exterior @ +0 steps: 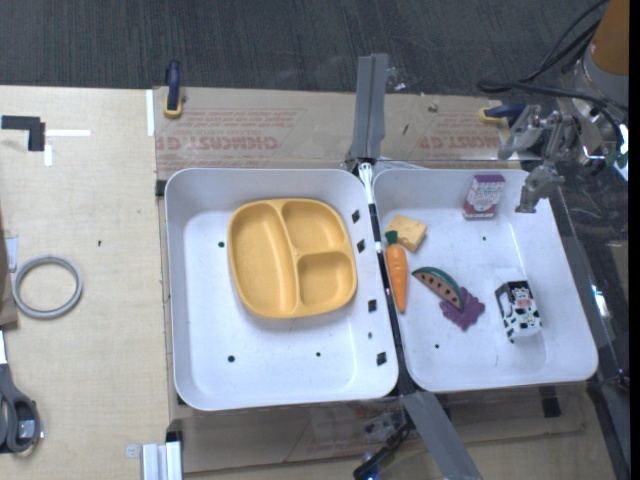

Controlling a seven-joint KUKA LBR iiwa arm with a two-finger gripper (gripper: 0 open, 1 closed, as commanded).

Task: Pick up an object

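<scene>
In the right bin (570, 268) lie a cheese wedge (408, 233), an orange carrot (398, 276), a watermelon slice (436, 284), purple grapes (465, 312), a black-and-white cow-print carton (518, 311) and a small purple-and-white box (484, 196). A yellow divided plate (293, 258) sits in the left bin (190, 348). My gripper (517, 171) hangs over the right bin's back right corner, just right of the purple box. It is open with nothing between its fingers.
A grey tape ring (45, 286) and scissors (15, 423) lie on the wooden bench to the left. Cardboard (260, 133) with a blue-and-yellow clamp (173, 93) lies behind the bins. A metal divider (372, 103) stands between the bins at the back.
</scene>
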